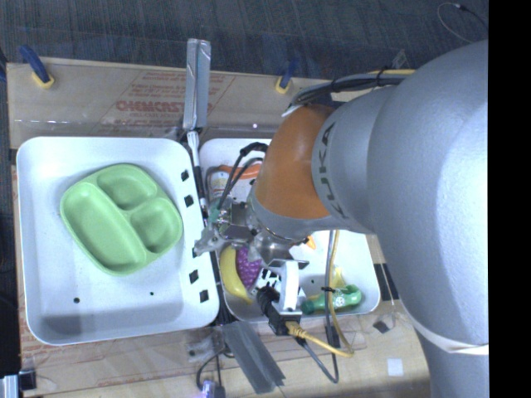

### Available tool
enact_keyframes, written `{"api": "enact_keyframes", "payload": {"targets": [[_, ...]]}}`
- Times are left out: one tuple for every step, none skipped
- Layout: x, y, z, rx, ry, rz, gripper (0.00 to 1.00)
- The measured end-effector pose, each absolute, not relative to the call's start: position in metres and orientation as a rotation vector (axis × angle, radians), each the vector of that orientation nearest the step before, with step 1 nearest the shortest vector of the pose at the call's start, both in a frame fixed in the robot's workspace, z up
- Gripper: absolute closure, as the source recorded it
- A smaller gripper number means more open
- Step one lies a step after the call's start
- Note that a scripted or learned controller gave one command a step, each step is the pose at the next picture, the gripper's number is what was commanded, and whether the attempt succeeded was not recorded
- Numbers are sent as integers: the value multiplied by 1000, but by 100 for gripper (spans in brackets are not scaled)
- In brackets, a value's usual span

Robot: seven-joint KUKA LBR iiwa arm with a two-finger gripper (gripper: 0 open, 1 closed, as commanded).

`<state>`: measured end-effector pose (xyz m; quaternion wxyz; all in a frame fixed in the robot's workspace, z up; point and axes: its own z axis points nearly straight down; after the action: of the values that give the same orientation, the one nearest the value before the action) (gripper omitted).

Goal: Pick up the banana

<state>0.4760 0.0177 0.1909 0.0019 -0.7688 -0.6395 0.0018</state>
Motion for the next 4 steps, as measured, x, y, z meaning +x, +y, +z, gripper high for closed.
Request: {"api": "enact_keyframes", "payload": {"targets": [[476, 18, 191, -2412, -2007, 6, 0], [476, 18, 191, -2412, -2007, 6, 0], [476, 18, 191, -2412, -2007, 6, 0], [476, 18, 191, -2412, -2007, 6, 0]]}}
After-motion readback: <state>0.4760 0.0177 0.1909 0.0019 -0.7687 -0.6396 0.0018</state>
